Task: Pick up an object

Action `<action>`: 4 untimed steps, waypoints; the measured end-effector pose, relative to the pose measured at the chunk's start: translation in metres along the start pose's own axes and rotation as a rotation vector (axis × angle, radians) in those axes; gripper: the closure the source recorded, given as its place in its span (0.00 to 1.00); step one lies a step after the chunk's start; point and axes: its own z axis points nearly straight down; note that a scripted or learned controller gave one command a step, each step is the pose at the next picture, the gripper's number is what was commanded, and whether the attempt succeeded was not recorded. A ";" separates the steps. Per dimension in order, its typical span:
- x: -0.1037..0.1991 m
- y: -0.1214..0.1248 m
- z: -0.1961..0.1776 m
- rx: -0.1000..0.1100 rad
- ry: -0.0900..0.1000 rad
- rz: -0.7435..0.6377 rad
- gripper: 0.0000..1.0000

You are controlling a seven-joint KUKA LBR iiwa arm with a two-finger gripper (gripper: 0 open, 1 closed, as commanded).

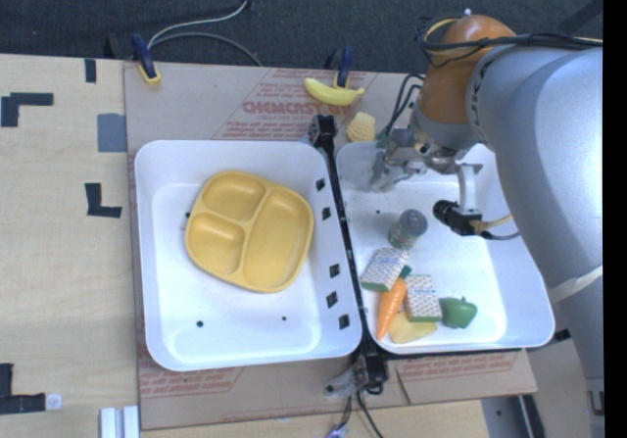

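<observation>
- Camera view: my gripper (392, 169) hangs low over the far end of the right bin (509, 274). I cannot tell if I am released or clenched, and nothing shows between my tips.
- The closest pick, I judge, is the small grey cylinder (408, 226), just nearside of me and standing apart.
- Further nearside, the carrot (391, 305), green pepper (458, 311) and patterned packets (384, 269) lie crowded; I would leave them alone.
- I should centre over the cylinder before descending, since it may roll.
- The yellow tray (249, 230) lies in the left bin (157, 260), across the divider.
</observation>
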 end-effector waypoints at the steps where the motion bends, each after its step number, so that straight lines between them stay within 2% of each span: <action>1: 0.000 0.000 0.000 0.000 0.000 0.000 0.00; 2: -0.019 -0.045 0.011 0.003 0.001 0.001 0.00; 3: -0.032 -0.075 0.010 0.000 0.001 0.000 0.00; 4: -0.033 -0.075 0.000 0.000 0.000 0.001 1.00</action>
